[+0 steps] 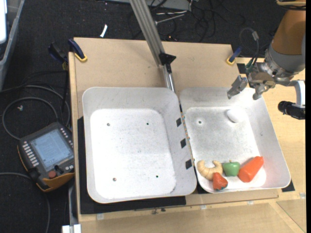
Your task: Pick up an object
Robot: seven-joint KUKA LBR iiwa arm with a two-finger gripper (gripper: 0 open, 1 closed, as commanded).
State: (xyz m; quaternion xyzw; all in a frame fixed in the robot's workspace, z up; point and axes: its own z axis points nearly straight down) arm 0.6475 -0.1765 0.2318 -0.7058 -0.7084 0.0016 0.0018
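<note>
- Above the right bin's (274, 144) far edge, the gripper (246, 88) hangs spread, pinching nothing: approach step.
- Toy foods cluster at its near edge: orange carrot (250, 169), green pepper (232, 168).
- Next move calls for travelling nearward, then descending.

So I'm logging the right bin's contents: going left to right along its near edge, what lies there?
Cream curved piece → small red piece → green pepper → orange carrot.

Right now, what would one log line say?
gripper: open, holding nothing, above right bin's far edge | toys: near corner | left bin
</note>
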